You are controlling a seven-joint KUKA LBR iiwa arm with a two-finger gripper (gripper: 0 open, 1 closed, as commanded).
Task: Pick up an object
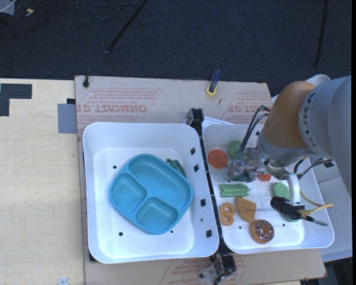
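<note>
Your claw [240, 172] is down inside the right bin [308, 233], over the far half of it, a bit left of center. Honestly, you can't tell from this angle whether it's open or closed.

The closest candidate is the long green piece [234, 190]. It lies flat just beside the claw, on the side toward the bin's near edge. An orange round thing [217, 158] sits just off the claw toward the bin's left edge. There's also a small green lump [234, 148] next to the claw, toward the far edge.

Closer to the near edge you've got an orange pretzel shape [226, 214] with a tan wedge [246, 209] right beside it, and a chocolate donut [262, 231] nearest that edge. Another green bit [280, 190] lies toward the right edge.

The left bin [101, 218] carries a blue divided plate [151, 192], well apart from the claw.
</note>
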